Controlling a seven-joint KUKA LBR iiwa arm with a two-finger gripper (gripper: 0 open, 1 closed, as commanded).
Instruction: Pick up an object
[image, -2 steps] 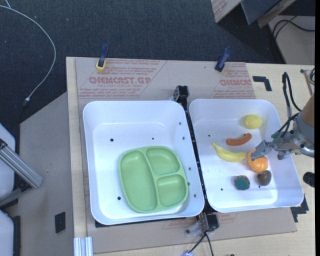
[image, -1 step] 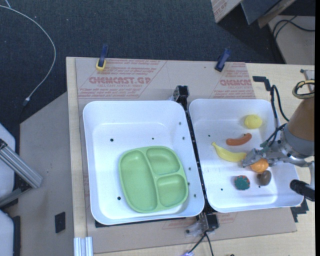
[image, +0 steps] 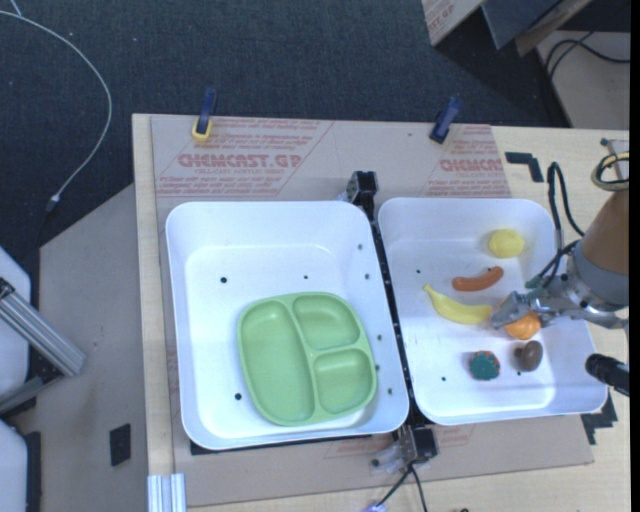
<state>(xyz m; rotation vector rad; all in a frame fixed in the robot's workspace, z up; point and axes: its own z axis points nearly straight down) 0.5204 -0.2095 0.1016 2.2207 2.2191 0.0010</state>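
Observation:
The right bin (image: 440, 395) holds several small toys. A yellow round one (image: 506, 242) lies at the back, with an orange-red sausage shape (image: 477, 281) in front of it. A yellow banana (image: 455, 307) lies mid-bin. A small orange object (image: 521, 327) sits right at the tip of my gripper (image: 526, 308), which reaches in low from the right. A brown piece (image: 528, 354) and a teal ball with red (image: 485, 366) lie just in front of the gripper. Whether the orange object is gripped is hidden.
A green divided plate (image: 305, 356) lies in the left bin (image: 200, 300). A black divider with clamps (image: 362, 186) runs between the bins. The arm's cables (image: 555, 195) hang over the right bin's far right corner.

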